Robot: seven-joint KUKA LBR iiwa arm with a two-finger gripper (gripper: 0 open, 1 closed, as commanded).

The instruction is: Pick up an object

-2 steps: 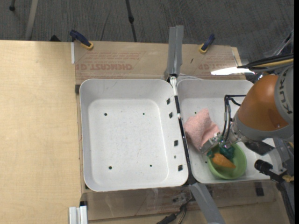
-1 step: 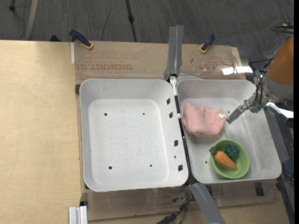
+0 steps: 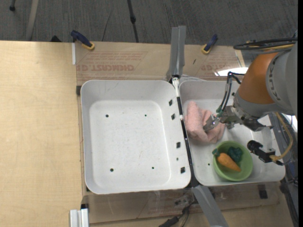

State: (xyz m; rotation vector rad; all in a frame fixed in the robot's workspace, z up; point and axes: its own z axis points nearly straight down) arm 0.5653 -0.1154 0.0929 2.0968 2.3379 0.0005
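A crumpled pink cloth [image 3: 196, 122] lies at the left side of the right bin [image 3: 203, 171]. My gripper [image 3: 209, 124] reaches in from the right and sits down on the cloth's right part, its metal fingers pressed into the fabric. Just in front of it stands a green bowl [image 3: 244, 170] holding an orange carrot [image 3: 228, 161] and a dark green piece [image 3: 234, 152]. The arm's orange band [image 3: 258, 79] rises above the bin's right half.
The left bin [image 3: 128, 136] lies beside the right one, with a divider ridge [image 3: 181, 126] between them. A grey post [image 3: 178, 51] stands behind the bins. Clamps [image 3: 83, 40] hold the cardboard at the back. A black fitting [image 3: 259, 150] hangs off the arm near the bowl.
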